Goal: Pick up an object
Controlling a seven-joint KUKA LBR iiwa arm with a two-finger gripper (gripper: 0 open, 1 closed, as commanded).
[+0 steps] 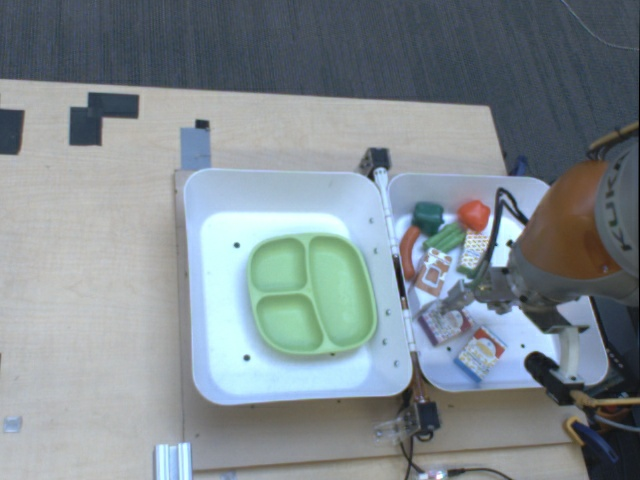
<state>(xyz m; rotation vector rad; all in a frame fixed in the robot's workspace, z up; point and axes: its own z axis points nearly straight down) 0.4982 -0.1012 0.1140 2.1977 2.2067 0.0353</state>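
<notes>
Overhead view of a pale wooden desk (90,268) bearing two shallow white bins side by side. The left bin (215,268) holds a light-green divided plate (312,294) with three compartments (two small at its 9 o'clock side, one long at its 3 o'clock side), lying flat near the bin's centre. The right bin (590,363) contains a cluster of small objects: a red, elongated item (408,250) beside the shared wall; a dark-green block (428,214) and a green pod-shaped item (446,237) at about 11 o'clock; an orange-red rounded piece (474,213) at 12 o'clock; a patterned card (434,270) and a pale speckled box (472,253) near the middle; a dark wrapped packet (442,322) at 8 o'clock; and a small colourful box (480,353) at 6 o'clock. The arm (575,233), orange-banded, enters from 3 o'clock, and its pincer (468,296) sits low over the bin just above the dark packet; whether its fingers are apart or together cannot be told.
</notes>
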